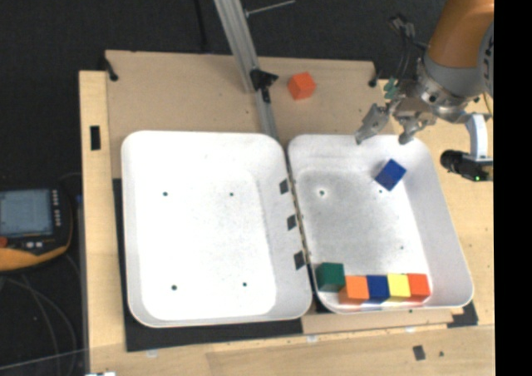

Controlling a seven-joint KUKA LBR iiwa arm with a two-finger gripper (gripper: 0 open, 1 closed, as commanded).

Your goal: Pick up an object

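Observation:
My gripper (385, 134) hangs over the far edge of the right bin (366, 225), open, with nothing between its two fingers. A blue block (389, 173) lies tilted in that bin, just below the fingertips and apart from them. Along the bin's near wall sits a row of blocks: green (330, 275), orange (356, 287), blue (377, 286), yellow (399, 285) and another orange one (418, 284).
The left bin (204, 225) lies beside the right one. An orange block (301, 86) rests on the bench behind the bins. A slanted metal pole (237, 29) rises near the bins' shared far corner. A handheld controller (29, 225) sits at far left.

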